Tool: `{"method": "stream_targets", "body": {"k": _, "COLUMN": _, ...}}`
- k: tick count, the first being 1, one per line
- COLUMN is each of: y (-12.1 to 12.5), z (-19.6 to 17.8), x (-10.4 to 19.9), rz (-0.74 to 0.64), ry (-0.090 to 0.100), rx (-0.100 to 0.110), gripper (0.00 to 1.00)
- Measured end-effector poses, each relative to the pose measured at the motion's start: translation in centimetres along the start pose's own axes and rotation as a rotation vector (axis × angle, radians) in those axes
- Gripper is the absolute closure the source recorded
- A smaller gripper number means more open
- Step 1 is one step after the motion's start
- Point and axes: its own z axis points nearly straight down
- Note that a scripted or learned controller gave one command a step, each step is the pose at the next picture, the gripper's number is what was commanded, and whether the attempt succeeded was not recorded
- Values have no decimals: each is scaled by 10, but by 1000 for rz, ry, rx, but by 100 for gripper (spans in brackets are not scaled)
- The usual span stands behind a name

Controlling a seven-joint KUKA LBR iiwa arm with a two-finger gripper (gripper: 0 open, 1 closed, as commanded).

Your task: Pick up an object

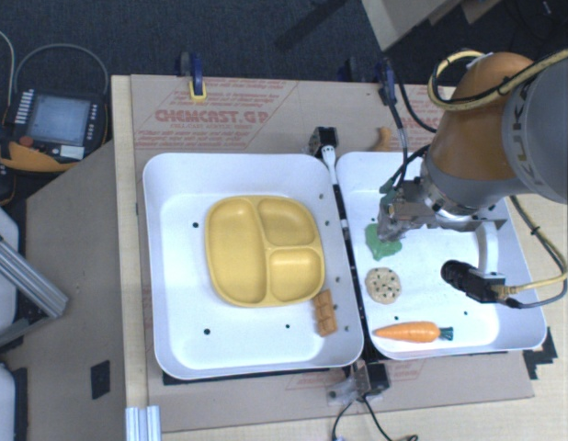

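Camera view, end effector (pixel 391 231) over green object (pixel 384 244), grip perhaps unclear, cookie (pixel 383 285), carrot (pixel 408 333) nearby

One fixed camera looks down at a slant from above the bench (pixel 266 95), far enough to take in both white bins: left bin (pixel 164 246) mid-frame, right bin (pixel 514 329) toward the right edge, where the arm (pixel 486 127) enters, upper right
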Motion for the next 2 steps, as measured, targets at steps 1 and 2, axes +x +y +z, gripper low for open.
{"method": "stream_targets", "body": {"k": 1, "y": 17, "z": -15, "x": 44, "rz": 0, "ry": 0, "rx": -3, "gripper": 100}}
{"method": "stream_targets", "body": {"k": 2, "y": 34, "z": -10, "x": 96, "rz": 0, "ry": 1, "rx": -1, "gripper": 100}}
